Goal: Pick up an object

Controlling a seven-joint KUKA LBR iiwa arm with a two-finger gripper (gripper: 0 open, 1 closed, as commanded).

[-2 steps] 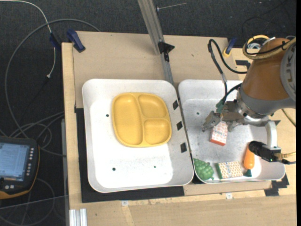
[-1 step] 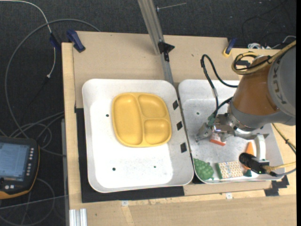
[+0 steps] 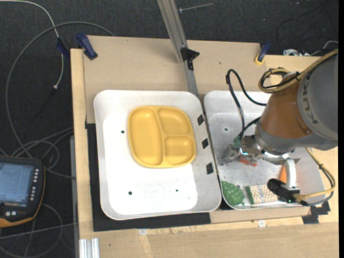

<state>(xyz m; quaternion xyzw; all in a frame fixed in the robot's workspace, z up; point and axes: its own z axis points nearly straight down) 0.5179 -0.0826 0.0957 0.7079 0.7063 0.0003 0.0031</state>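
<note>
My gripper (image 3: 237,152) hangs low over the middle of the right bin (image 3: 217,109), close to the bin's white floor, with the grey and orange arm behind it to the right. A green bumpy object (image 3: 232,193) lies at the bin's front left corner. Beside it on the right rests a flat speckled rectangular piece (image 3: 261,194). A small orange object (image 3: 281,172) shows just under the wrist, partly hidden by the arm. None of these touches the gripper; the green object lies well in front of it.
The left bin (image 3: 110,160) holds a yellow divided plate (image 3: 160,135) in its back half. A metal pole (image 3: 174,23) runs down from the top towards the gap between the bins. The arm covers much of the right bin's right side.
</note>
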